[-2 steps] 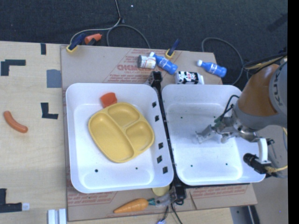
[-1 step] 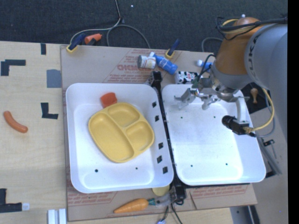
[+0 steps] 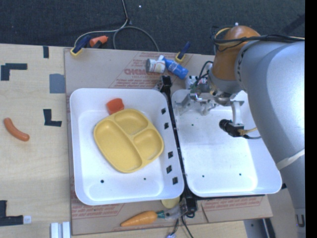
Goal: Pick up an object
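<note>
Camera view: looked down at a slant on both bins.
Candidate objects: a yellow, three-compartment plastic plate (image 3: pixel 129 140) lay flat in the left white bin (image 3: pixel 81 182); a small orange-red block (image 3: pixel 115 105) sat just beside the plate's far edge, in the same bin.
End effector: the end effector (image 3: pixel 203 100) hung over the far left corner of the right white bin (image 3: pixel 237 187), near the divider between the bins; whether it was spread or pressed together could not be told, and nothing showed in its grip.
Arm: the grey arm with its orange band (image 3: pixel 233 43) covered that bin's right side.
Progress: judged barely begun; nothing lifted, approach, grasp and lift all remained.
Surface clutter: an orange sausage-shaped toy (image 3: pixel 16 129) lay well left, a plastic carrot (image 3: pixel 141 218) at the near edge, and a blue-and-white tube (image 3: pixel 168 66) beyond the bins.
</note>
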You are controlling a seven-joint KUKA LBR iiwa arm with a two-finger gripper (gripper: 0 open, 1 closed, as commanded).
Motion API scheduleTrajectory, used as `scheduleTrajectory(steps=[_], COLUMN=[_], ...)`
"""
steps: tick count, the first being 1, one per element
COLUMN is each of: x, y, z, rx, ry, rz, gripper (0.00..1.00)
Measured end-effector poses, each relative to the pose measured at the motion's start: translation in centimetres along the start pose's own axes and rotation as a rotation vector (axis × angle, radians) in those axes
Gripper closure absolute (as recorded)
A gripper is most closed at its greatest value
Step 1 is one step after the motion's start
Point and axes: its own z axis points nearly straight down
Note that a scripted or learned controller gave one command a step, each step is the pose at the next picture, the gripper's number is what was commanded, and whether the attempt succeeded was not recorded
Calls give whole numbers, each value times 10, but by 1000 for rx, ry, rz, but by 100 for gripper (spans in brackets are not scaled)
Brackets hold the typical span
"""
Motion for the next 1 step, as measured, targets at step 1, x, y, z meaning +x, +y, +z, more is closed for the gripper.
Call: scheduleTrajectory(steps=[1], x=[1], y=[-36], z=[5], rx=[-10], ry=[-2], rz=[1], gripper=[0])
